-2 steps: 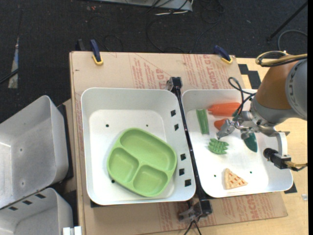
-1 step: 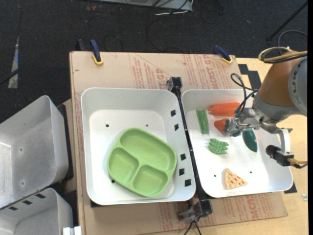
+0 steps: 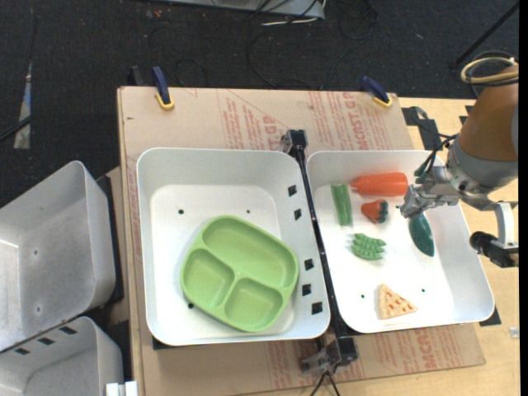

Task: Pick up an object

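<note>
Honestly, I can't tell how my gripper (image 3: 415,207) is set; it hangs at three o'clock in the right bin (image 3: 462,304), touching the dark teal piece (image 3: 423,234). Crowding worries me: the strawberry (image 3: 375,211) and carrot (image 3: 381,184) nearby could get nudged, spoiling the grasp.

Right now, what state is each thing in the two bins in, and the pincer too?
Green three-compartment plastic tray: flat in left bin.
Orange toy carrot: lying, right bin.
Flat green stick: lying.
Small red-and-green toy: lying.
Leafy green toy: lying.
Dark teal oblong toy: below pincer.
Orange pizza-slice toy: flat.
</note>
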